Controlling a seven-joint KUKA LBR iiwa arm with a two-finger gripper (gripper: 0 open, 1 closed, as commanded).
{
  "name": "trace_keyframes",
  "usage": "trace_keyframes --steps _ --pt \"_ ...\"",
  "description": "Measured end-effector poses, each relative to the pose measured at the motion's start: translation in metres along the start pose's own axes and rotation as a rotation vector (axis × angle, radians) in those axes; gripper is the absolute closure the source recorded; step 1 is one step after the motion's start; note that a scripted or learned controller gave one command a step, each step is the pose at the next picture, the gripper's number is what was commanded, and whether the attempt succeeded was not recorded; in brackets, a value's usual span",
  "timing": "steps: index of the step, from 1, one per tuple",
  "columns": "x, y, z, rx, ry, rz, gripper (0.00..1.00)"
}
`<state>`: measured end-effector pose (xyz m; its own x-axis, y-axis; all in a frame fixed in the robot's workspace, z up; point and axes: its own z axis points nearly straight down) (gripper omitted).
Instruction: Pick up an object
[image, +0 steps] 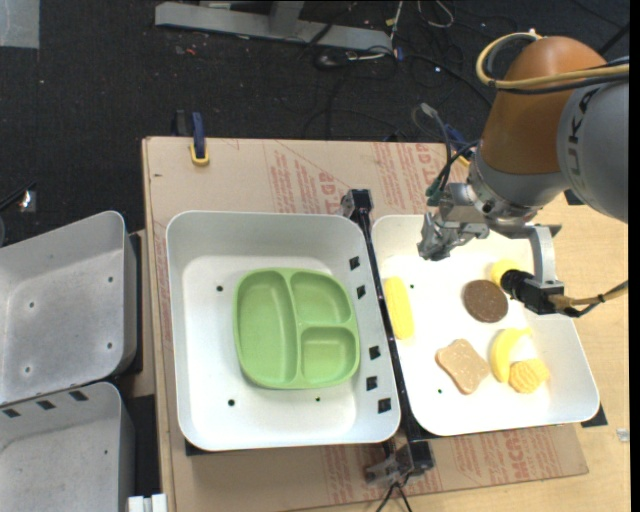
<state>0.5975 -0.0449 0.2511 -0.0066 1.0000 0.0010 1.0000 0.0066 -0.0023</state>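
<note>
I see a long yellow plastic corn cob (399, 306) at the right white bin's (575, 412) left edge, a round brown cookie (485, 300) at right of centre; the gripper (437, 246) hovers above them, upper right; I cannot tell its state.

On the table (270, 165) two bins stand side by side. In the left bin (200, 400) lies a divided plate (296, 327). In the right bin (560, 400) a corn cob (399, 306) lies along the left wall, a round cookie (485, 301) to its right, and a toast slice (462, 366) and a banana piece (508, 347) nearer the front.
</note>
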Motion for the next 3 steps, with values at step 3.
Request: trace_keyframes --steps 3 --pt "0.139 -0.073 0.022 0.001 0.000 0.000 1.00"
